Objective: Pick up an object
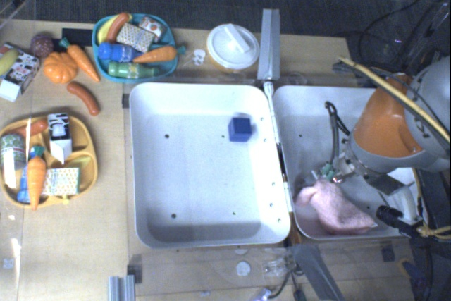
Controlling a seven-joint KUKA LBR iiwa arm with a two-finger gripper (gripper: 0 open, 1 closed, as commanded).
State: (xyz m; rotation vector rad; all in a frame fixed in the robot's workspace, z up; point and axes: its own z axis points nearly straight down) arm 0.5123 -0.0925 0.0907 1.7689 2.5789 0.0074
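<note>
A: Hovering low in the right bin (310, 102), the tool (331, 173) sits at the upper edge of the pink cloth (332, 209); the cloth spreads from there toward the bin's near wall. Whether the tool is wide, narrow or holding anything, cannot tell.

B: Other candidate?

A: A blue cube (240, 128) in the left bin (162, 173), well apart from the cloth, across the shared wall. Judged the cloth is the likelier target, being just beside the tool.

B: Long axis? Writing?

A: Cloth is a crumpled heap, slightly longer left-to-right. No labels legible; the counter's toy-food packets are too small to read.
</note>
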